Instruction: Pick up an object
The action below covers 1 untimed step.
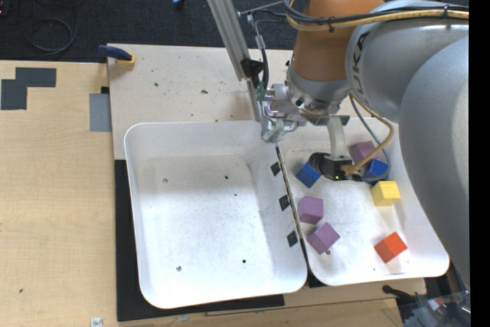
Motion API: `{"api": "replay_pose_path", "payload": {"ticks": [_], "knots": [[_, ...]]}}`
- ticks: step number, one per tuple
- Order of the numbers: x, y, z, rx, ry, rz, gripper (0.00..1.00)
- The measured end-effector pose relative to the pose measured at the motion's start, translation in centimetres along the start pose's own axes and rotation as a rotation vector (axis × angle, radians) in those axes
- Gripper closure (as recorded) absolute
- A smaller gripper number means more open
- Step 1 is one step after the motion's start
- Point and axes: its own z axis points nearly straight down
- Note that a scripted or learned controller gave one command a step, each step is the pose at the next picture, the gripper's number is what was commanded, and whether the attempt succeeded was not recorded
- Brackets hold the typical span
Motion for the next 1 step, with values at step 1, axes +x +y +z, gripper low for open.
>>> {"api": "replay_pose_path", "payload": {"ticks": [1], "knots": [[4.49, -0.96, 0.10, 0.001, 0.000, 0.000, 1.00]]}}
